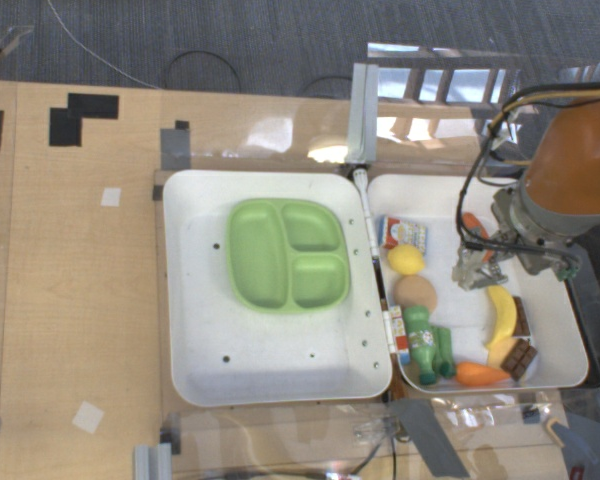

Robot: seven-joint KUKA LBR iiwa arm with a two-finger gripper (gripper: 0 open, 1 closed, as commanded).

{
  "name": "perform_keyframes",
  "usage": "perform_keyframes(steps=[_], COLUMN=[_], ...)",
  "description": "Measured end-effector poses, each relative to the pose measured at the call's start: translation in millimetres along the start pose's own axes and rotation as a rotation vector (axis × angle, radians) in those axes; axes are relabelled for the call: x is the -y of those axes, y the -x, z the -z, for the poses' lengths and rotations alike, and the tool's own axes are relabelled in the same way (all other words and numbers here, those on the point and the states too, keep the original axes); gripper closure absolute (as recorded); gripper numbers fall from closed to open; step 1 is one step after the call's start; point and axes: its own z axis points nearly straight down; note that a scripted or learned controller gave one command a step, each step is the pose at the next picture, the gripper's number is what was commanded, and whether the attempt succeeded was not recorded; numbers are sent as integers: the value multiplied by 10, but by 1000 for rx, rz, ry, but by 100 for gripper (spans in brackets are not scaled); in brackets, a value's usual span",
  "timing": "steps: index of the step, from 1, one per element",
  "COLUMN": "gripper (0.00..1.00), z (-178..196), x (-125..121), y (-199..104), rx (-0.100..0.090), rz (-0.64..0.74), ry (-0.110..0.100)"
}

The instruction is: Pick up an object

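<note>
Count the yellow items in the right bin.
2. A round yellow lemon lies by the bin's left wall, above a tan ball. A curved yellow banana lies lower right, just below the gripper. The arm may hide more.

**One fixed camera, high above the bench**

The single view looks down at a slant on the left bin [195,368], which sits near the middle of the picture. Beyond that bin lies grey carpet [280,18], so the camera seems to face the bench's far side. The right bin [570,363] lies just beside it, and the arm [575,163] enters above that.
</note>
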Motion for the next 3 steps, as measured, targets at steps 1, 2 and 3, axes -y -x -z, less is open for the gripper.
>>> perform_keyframes(steps=[1, 2, 3], gripper=[0, 0, 0], z=[-3, -583, -569], x=[-5, -204, -222], y=[1, 822, 1005], rx=[0, 11, 16], rz=[0, 128, 16], ry=[1, -8, -7])
